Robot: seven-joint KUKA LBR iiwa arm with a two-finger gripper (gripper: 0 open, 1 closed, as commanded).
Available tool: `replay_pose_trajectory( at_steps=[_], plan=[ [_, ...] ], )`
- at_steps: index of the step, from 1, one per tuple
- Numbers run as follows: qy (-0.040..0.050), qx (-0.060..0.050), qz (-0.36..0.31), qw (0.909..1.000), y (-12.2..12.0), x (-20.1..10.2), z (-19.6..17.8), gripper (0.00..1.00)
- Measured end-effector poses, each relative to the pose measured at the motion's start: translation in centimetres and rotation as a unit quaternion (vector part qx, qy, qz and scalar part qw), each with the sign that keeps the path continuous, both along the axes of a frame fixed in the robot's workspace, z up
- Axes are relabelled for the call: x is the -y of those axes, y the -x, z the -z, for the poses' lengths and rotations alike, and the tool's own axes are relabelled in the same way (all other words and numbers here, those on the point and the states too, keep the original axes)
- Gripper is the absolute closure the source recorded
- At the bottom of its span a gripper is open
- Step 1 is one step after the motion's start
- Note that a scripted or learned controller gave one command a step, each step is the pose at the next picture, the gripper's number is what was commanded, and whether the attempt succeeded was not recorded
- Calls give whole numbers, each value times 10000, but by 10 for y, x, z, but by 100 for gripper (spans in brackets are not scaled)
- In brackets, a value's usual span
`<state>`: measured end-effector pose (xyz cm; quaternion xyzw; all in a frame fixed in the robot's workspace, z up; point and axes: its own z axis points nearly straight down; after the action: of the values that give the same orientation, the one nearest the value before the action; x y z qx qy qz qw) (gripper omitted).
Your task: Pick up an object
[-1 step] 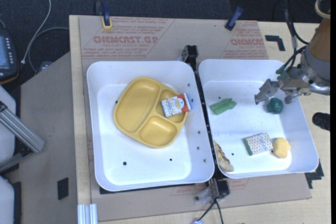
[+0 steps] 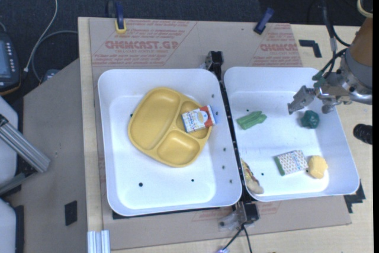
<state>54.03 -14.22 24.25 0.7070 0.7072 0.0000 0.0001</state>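
My gripper point(image 2: 312, 107) hangs over the right bin point(image 2: 266, 83) near its far right side, open, with nothing between its fingers. One grey finger point(image 2: 296, 101) points left and the other point(image 2: 327, 106) sits to its right. A dark green round object point(image 2: 310, 121) lies just in front of the fingertips. In the same bin lie a light green pod-shaped piece point(image 2: 250, 120), a green-and-white patterned packet point(image 2: 291, 162), a yellow lump point(image 2: 317, 166) touching the packet, and a tan, browned piece point(image 2: 252, 179) against the left wall.
The left bin point(image 2: 118, 127) holds a yellow divided plate point(image 2: 155, 127) with a small blue, white and red carton point(image 2: 197, 119) on it. Black clamps point(image 2: 214, 60) sit between the bins. The arm enters from the right edge.
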Motion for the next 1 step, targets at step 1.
replay_pose_trajectory(
  at_steps=[1],
  plan=[
    [-12, -34, 3, 10000, 4, -10, 50, 0]
  ],
)
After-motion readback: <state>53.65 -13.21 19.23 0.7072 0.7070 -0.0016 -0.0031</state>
